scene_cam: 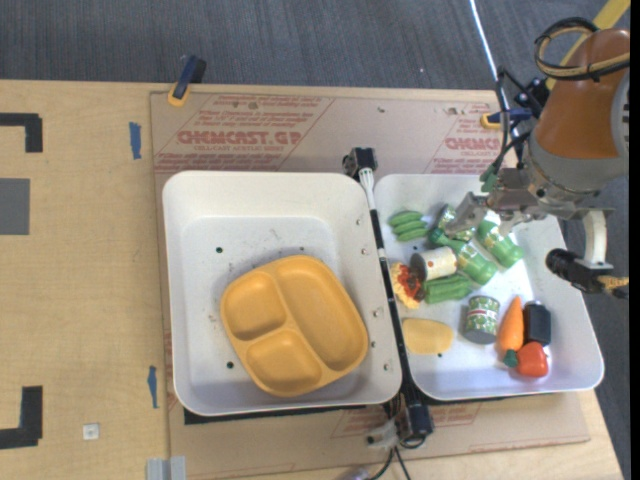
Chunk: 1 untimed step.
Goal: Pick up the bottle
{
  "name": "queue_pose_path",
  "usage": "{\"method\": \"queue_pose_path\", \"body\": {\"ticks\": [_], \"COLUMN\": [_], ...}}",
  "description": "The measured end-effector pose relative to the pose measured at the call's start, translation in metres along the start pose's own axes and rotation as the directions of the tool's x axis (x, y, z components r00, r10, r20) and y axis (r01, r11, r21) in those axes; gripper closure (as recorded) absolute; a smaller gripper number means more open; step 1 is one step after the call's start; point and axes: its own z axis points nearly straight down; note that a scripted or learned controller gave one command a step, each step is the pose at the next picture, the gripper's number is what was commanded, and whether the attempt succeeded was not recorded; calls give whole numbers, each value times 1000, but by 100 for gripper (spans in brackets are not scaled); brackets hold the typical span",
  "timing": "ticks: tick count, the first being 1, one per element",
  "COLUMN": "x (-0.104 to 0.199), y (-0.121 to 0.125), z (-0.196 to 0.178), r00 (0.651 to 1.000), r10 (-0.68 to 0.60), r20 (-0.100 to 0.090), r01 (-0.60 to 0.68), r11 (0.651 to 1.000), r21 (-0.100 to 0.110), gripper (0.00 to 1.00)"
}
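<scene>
A green bottle (496,248) lies tilted in the right bin (572,298), among other toy foods in the bin's upper middle. My gripper (458,222) hangs low over that bin, just left of and above the bottle's upper end, close to it. The wrist hides part of the bottle. I see nothing between the fingers, and the view does not show how wide they stand.
Around the bottle lie green pea pods (407,223), a white cylinder (437,263), a green cucumber (447,288), a small can (482,318), a carrot (512,326), a black piece (537,320) and a red pepper (532,360). The left bin (200,218) holds a yellow divided plate (292,323).
</scene>
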Motion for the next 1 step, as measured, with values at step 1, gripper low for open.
{"method": "queue_pose_path", "body": {"ticks": [1], "x": [-29], "y": [10], "z": [93], "r00": [989], "r10": [-147], "r20": [1], "r01": [147], "r11": [989], "r21": [-2], "gripper": [0]}}
